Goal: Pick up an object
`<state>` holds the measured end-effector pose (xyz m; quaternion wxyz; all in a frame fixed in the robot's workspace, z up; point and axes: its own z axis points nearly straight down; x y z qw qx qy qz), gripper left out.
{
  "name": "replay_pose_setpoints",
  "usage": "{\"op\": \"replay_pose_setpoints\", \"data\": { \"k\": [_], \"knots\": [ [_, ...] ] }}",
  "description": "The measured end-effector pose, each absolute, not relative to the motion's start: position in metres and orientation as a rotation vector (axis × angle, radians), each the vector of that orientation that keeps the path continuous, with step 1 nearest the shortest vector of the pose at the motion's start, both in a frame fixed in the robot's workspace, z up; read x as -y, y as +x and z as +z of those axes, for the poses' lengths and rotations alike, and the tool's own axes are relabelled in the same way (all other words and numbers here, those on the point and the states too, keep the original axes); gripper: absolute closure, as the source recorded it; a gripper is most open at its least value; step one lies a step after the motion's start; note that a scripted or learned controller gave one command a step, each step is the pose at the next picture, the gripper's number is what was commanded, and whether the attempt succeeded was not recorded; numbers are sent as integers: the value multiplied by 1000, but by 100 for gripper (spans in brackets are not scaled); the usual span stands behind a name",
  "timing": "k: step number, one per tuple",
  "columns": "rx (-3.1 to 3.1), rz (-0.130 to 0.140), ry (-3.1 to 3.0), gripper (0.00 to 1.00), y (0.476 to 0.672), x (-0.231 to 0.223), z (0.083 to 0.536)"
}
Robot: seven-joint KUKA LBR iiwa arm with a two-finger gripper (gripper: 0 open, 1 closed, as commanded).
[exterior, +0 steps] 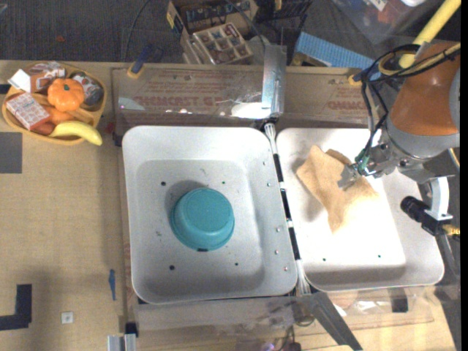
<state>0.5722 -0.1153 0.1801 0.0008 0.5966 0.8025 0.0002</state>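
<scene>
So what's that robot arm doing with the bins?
The arm reaches in from the right, with its gripper down on a tan cloth in the right bin. The cloth looks bunched up where the gripper meets it. A teal bowl sits upside down, untouched, in the left bin.

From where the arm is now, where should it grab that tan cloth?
Probably the raised fold at the tan cloth's upper right, where the gripper sits, coming straight down. The cloth lies crumpled in the right bin, so a standing ridge suits pinching better than its flat parts.
</scene>
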Motion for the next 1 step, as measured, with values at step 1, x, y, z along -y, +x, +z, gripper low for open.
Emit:
{"op": "replay_pose_setpoints", "data": {
  "k": [1],
  "knots": [
    [-2594,1,1765,100,663,114,207]
  ]
}}
